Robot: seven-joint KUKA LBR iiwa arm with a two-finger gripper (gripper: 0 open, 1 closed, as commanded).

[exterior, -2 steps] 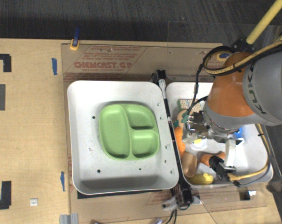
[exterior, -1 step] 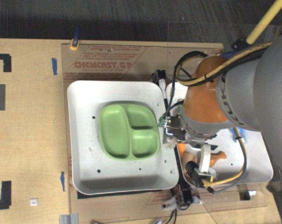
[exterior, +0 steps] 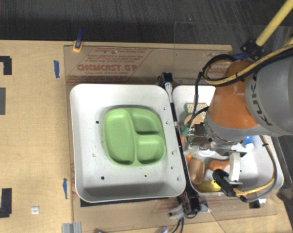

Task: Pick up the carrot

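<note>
— Orange, low in the right bin (exterior: 266, 167): the carrot (exterior: 218, 165), lying just under the wrist, part hidden by it.

— Neighbours?

— Crowded. Tan item (exterior: 197, 169) just beside the carrot toward the middle rims; yellow item (exterior: 209, 186) near the bin's front edge; blue item (exterior: 248, 141) poking out beyond the wrist on the far side. Touching or merely close: cannot tell at this size.

— And the gripper (exterior: 207, 147)?

— Down inside the right bin, above the carrot's near end, tucked beneath the arm (exterior: 234, 106). Released or clenched: cannot tell, since covered from above. No carrot seen in its grasp.

— Room to move?

— Very little in that bin. Grey body and orange band spread across most of it, reaching in from the right. Black cable (exterior: 197, 89) looping down beside the wrist, close to the inner rim. Bare white floor visible along the right wall.

— Left bin (exterior: 83, 130)?

— Wide and open. Green plate (exterior: 134, 136) with three compartments sitting in the middle, white floor all round it, well apart from every wall. Rims of both bins meeting side by side in a narrow dark seam.

— Outside the bins?

— Cardboard-coloured worktop (exterior: 30, 130) stretching off to the left, flat, with black and blue tape marks near its edges.
</note>
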